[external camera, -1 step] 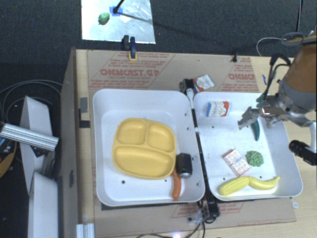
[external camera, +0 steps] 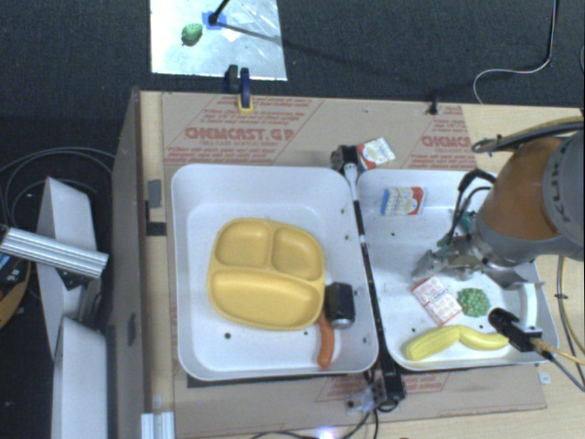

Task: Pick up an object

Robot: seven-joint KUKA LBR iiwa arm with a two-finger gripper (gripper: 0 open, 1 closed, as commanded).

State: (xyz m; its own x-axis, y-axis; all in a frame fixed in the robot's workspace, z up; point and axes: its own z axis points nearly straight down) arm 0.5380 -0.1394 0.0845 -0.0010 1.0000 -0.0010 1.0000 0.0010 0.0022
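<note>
Cardboard-topped bench (external camera: 274, 122) carried two white bins side by side: left bin (external camera: 196, 245) and right bin (external camera: 388, 245). The grey arm (external camera: 526, 204) with its orange band reached in from the right over the right bin. A yellow divided plate (external camera: 267, 273) filled most of the left bin. In the right bin we noted a yellow banana (external camera: 455, 341) along the near wall. The gripper (external camera: 431, 265) sat low over the middle of that bin, nothing seen between its tips; we could not tell whether it was spread or pressed together. A small white carton (external camera: 402, 200) lay toward the far wall, well apart from it. A red-and-white packet (external camera: 436, 300) lay just below the gripper, with a green lump (external camera: 473, 301) just beside it. In the left bin, a black can (external camera: 339, 303) touched the plate's right edge, an orange stick (external camera: 325, 344) beneath it.
</note>
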